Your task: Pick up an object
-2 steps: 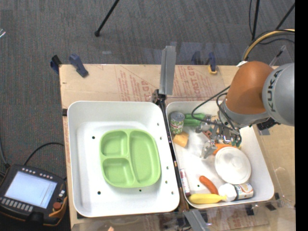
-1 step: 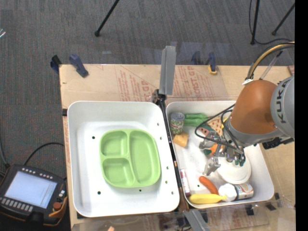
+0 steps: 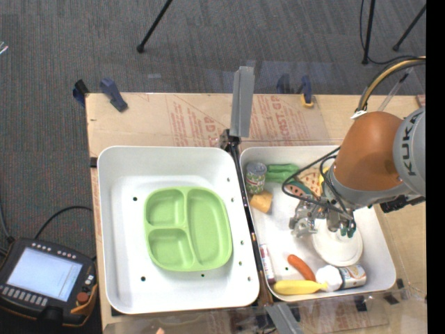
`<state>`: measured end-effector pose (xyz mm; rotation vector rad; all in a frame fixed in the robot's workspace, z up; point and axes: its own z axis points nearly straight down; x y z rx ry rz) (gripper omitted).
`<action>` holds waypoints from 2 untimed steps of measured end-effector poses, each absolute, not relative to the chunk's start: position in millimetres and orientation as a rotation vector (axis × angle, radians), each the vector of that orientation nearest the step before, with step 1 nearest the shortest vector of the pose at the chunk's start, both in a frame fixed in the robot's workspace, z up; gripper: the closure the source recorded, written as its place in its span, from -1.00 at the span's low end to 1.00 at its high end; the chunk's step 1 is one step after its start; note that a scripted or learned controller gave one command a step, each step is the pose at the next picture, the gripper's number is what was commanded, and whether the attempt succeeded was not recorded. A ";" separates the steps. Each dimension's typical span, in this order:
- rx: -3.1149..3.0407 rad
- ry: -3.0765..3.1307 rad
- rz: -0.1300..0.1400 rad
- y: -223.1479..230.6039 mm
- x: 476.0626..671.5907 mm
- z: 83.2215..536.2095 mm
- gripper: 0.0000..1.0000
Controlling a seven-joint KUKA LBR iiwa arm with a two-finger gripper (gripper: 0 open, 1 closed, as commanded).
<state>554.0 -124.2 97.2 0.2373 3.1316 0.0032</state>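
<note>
My gripper (image 3: pixel 323 223) hangs low inside the right bin (image 3: pixel 386 256), below the orange wrist band. It is just above the far edge of a white bowl (image 3: pixel 337 251). Nothing shows held in it. Around it lie a green can (image 3: pixel 256 178), a yellow wedge (image 3: pixel 261 202), a pizza slice (image 3: pixel 310 183) and a green piece (image 3: pixel 281 171), all up and to the left. An orange carrot (image 3: pixel 301 266), a yellow banana (image 3: pixel 299 287) and a small bottle on its side (image 3: pixel 342 277) lie nearer the front edge.
The left bin (image 3: pixel 118 186) holds a green divided plate (image 3: pixel 188 228). A marker (image 3: pixel 265 259) lies along the right bin's left wall. A grey upright post (image 3: pixel 242 106) stands behind the wall between the bins. Cables hang beside the arm.
</note>
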 end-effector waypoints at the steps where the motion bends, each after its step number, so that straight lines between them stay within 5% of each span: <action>1: 0.214 3.121 0.007 -27.8 594.9 193.0 1.00; 2: -0.465 3.104 0.002 -70.5 605.5 187.5 1.00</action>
